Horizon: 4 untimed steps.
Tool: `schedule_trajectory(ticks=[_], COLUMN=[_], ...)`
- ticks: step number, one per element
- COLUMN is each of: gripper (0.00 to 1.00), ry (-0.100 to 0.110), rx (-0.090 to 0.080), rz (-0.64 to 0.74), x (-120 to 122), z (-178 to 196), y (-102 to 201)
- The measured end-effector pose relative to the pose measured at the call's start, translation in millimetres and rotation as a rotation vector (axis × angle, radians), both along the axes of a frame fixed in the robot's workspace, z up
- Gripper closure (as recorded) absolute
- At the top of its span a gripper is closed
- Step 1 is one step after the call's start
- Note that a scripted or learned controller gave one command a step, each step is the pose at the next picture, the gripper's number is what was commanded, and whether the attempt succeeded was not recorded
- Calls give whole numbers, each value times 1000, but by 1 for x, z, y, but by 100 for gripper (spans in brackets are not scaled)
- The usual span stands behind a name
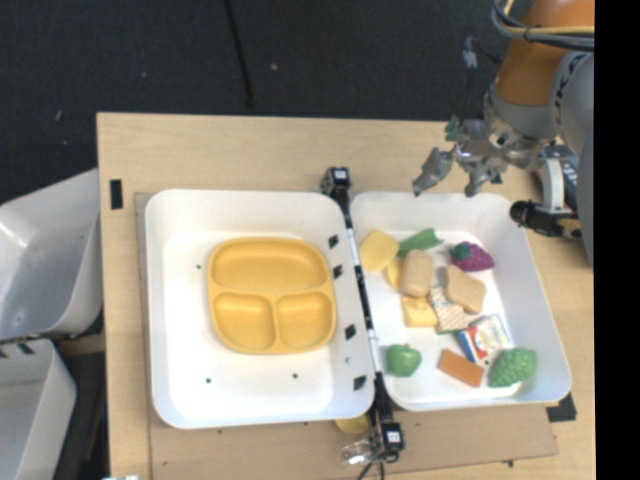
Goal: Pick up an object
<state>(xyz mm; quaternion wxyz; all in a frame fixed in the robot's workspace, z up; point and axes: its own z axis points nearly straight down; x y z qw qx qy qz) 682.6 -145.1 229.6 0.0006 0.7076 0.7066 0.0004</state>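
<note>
Your claw hangs with its fingers spread and nothing between them, just past the far rim of the right bin, above bare bench.

You have a heap of small toy foods in that bin to choose from. Toward the far end lie a green pepper and a purple bunch of grapes, with a yellow piece at the divider side. At the near end sit a green ball, an orange block and a leafy green piece.

You should find these light, stiff and probably slick, so a pinch across a narrow middle would serve best. The green ball lies apart from the heap, which makes it the cleaner target, though its round shape may squirt out.

Left of that bin, the left bin holds a yellow divided tray with nothing in its three wells.
</note>
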Motion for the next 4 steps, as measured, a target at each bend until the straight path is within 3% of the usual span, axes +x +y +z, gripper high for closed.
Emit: schedule_trajectory(ticks=[1,2,3,4], gripper=[0,0,0,100], ry=[-2,10,1,-2], rx=[-3,4,0,0], rz=[-1,7,0,-9], x=[-13,-93,-153,-152], z=[1,-31,-29,-18], y=[24,101,110,108])
